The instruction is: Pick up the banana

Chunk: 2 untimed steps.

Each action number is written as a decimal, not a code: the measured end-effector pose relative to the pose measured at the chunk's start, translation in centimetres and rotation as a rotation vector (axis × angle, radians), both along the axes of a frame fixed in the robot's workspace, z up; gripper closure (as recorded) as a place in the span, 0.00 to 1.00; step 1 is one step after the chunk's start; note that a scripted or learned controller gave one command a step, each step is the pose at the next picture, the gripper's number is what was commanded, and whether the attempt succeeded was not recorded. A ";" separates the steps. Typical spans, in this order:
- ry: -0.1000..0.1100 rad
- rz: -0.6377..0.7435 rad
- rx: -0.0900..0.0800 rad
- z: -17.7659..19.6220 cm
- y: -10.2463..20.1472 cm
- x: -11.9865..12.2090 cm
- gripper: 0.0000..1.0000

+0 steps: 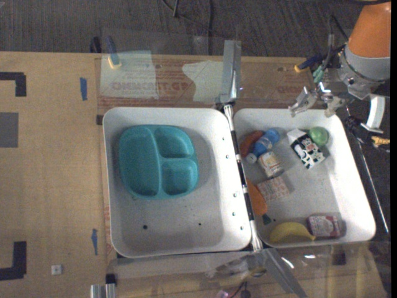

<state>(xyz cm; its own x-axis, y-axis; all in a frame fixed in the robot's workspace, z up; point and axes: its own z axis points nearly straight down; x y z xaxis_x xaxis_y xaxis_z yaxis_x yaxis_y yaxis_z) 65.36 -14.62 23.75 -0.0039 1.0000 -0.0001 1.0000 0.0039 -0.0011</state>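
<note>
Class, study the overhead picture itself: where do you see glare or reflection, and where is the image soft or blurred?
Camera view: pale reflections sit on the clear panel behind the bins and on the clear sheet along the front edge; the white right bin looks bright and washed out; the gripper and the arm's orange band are soft; the banana is small and slightly blurred.

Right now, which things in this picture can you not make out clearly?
- Pincer, camera view: too small and blurred to judge.
- Yellow curved banana: its right end is covered by the pink packet.
- Orange object at the right white bin's left wall: partly hidden, identity unclear.
- Packet labels: too small.
</note>
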 end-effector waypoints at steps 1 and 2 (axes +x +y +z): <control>-0.002 -0.165 -0.002 13.7 -2.5 1.4 0.00; 0.000 -0.031 0.000 2.5 5.1 1.4 0.00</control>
<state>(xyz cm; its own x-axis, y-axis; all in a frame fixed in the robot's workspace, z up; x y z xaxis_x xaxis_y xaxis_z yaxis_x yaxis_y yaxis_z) 66.72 -9.55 26.29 0.0271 0.9996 -0.0003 0.9996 -0.0271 -0.0016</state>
